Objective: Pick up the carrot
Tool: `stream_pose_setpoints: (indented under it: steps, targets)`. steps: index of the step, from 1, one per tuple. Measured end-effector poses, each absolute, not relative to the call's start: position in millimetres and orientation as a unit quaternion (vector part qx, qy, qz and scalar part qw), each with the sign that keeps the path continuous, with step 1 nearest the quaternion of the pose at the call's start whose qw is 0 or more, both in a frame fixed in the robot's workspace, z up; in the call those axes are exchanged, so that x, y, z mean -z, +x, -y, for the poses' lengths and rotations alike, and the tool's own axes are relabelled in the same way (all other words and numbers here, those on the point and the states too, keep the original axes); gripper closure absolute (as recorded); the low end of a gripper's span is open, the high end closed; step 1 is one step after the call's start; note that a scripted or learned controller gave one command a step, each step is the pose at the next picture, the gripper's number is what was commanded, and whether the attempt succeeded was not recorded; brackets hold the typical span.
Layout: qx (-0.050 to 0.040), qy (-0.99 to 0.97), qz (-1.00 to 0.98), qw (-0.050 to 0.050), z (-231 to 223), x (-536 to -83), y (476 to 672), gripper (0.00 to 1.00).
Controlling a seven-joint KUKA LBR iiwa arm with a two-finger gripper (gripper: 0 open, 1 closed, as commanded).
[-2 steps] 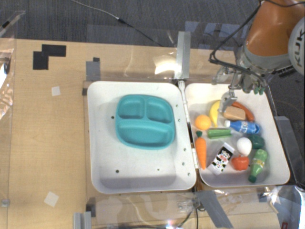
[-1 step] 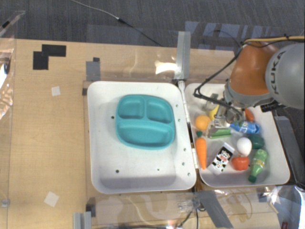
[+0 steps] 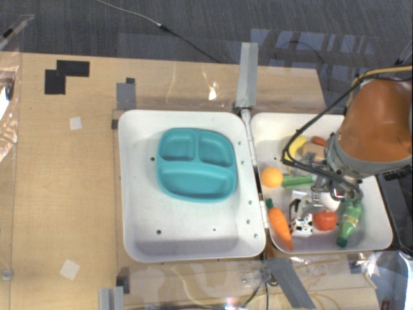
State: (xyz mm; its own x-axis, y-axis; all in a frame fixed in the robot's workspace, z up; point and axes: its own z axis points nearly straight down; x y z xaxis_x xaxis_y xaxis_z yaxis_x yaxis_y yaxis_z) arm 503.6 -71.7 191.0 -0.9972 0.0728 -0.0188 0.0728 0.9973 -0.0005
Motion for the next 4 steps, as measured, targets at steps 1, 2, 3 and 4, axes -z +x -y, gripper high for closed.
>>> stream_pose_setpoints:
  steps: [1,2,3,4]
  targets:
    - [-0.0011,0.083,-0.997,0.005,42,-186,563.8,0.0]
    - [-0.001,0.176,-0.984,0.005,38,-187,600.5,0.0]
    - [-0.0005,0.139,-0.99,0.004,46,-186,534.7,0.0]
    - [-0.0007,0.192,-0.981,0.005,65,-186,610.6,0.0]
